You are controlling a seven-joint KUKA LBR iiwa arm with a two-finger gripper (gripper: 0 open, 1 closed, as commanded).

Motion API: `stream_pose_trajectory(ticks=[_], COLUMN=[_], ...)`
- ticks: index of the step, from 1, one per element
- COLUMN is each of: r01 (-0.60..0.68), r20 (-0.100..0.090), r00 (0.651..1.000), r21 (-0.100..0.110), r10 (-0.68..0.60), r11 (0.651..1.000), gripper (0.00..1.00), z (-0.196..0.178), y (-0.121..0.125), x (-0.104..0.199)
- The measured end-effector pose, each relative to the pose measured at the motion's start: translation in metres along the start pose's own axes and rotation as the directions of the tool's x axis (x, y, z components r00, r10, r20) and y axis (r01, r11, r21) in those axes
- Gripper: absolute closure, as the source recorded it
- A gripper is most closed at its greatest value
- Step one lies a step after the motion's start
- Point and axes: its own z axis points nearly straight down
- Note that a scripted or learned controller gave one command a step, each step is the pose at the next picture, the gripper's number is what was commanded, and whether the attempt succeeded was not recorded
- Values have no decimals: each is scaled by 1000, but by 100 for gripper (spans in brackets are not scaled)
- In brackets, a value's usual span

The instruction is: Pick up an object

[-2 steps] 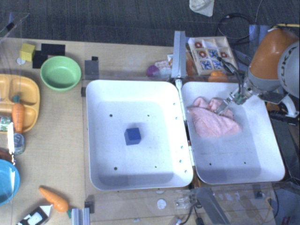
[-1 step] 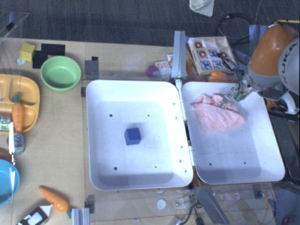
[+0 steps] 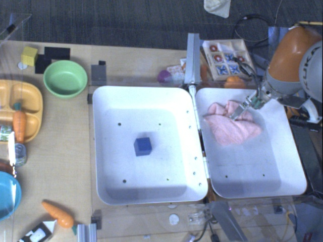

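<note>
Over in the right bin (image 3: 282,175) the arm's gripper (image 3: 246,108) is down at the top edge of a crumpled pink cloth (image 3: 233,126), tip right at the fabric near the far end of the bin. From where I'm standing it looks like it's touching or poking into the folds, but honestly I can't tell whether the jaws are wide, narrow or pinched on anything, they're just too small and blurry against the cloth.

So progress-wise: I'd call it mid-attempt. The reach and the descent look done, since the tool is at the cloth rather than hovering above it. What's not done is the actual pick. The cloth lies slumped flat on the bin floor, no part of it hangs in the air, so nothing is lifted yet. Left to go, as far as I can judge: get a real pinch on a fold, then raise it clear of the bin.

Other candidate is a small blue cube (image 3: 143,145) sitting alone in the middle of the left bin (image 3: 106,180), well apart from the arm and untouched. Cloth seems to be the target this round. Soft stuff like that can slip out when lifted, so no guarantee.
</note>
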Motion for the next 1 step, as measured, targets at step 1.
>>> stream_pose_trajectory(ticks=[1], r01=[-8], r20=[-10], r00=[1000], r21=[9], r10=[8], r11=[1000], gripper=[0], z=[11], y=[0], x=[-1])
